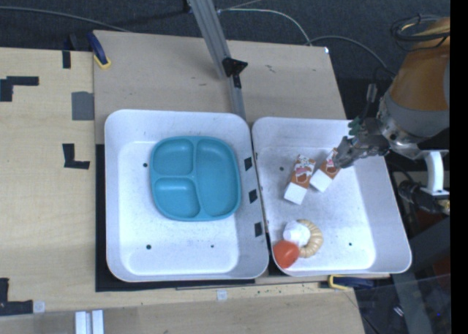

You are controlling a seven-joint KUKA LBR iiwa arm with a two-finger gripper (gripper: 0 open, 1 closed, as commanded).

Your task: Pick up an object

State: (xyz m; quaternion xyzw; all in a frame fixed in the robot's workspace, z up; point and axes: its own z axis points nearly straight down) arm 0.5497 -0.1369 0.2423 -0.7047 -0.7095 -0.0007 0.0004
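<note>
Nearest you, at the front edge of the right bin (380,248), sit a red ball (286,253) and a tan ring (312,238) with a white piece (296,232) on it, touching one another, well below and to the left of the fingers (344,151). Look higher in that bin and you find two small cartons: one carton (298,180) with a red-brown top and white base lies to the left of the fingers, and a second carton (325,173) lies right at the fingertips, its red end up against them. You cannot tell from this view whether the fingers are spread or closed, nor whether they grip that carton. Farther left of the fingers, the left bin (124,201) holds a blue divided plate (196,177). Both bins rest on the bench (161,73).
</note>
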